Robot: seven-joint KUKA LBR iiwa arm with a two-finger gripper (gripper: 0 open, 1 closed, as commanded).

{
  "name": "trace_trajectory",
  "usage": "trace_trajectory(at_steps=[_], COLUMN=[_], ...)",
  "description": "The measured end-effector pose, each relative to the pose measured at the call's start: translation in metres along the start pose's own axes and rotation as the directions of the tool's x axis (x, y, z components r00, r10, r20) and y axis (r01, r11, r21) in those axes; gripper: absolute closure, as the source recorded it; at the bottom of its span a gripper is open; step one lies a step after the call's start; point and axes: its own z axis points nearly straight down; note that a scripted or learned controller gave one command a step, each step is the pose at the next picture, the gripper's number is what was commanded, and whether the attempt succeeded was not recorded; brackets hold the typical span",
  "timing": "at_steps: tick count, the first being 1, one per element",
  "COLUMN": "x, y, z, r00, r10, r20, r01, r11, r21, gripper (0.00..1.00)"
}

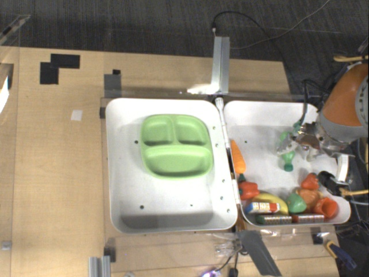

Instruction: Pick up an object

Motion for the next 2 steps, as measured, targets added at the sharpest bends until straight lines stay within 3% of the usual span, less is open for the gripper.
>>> trace_trajectory(at_steps=[1,2], x=[0.002,0.068], y=[0.002,-0.044], z=[-0.011,-0.124], r00=[1.0,0.998], r10=[-0.002,0.069], r20=[-0.001,-0.001], r01=[0.002,-0.069], r11=[1.0,0.998], r21=[-0.005,-0.001], gripper=[1.0,1.0])
